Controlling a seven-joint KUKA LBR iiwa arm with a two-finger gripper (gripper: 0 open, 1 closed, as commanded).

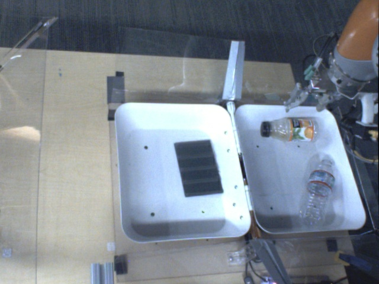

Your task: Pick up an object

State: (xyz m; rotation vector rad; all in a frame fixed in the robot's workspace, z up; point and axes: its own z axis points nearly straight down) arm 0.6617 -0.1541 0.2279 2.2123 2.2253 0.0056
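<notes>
Clear plastic bottle with amber liquid, black cap and an orange-green label (288, 129): lies on its side in the right white bin (349, 176), near the far wall, cap pointing toward the left bin. It sits just below and slightly left of the gripper (308, 97), close by but apart from it; nothing is between the fingers.

Camera view, looking down at a slant. The grey arm with its orange band (361, 34) enters from the upper right corner. The gripper hangs over the far rim of the right bin, metal fingertips pointed toward the left. Whether the fingers stand wide or narrow, I cannot tell; the tips are small and blurred against the bin edge.

Second clear plastic water bottle with a white-and-red label (318, 189): further down from the gripper, toward the near right corner of the same bin, lying tilted, cap end toward the far side. Well apart from the amber bottle.

Dark grey ribbed rectangular pad (198, 167): lies flat in the middle of the left white bin (133, 158), well to the left of the gripper and below it in the frame.

The two bins sit side by side, rims touching, on a pale wooden bench (59, 158). A grey metal bar (233, 70) stands at the far end of the seam between them, left of the gripper.
</notes>
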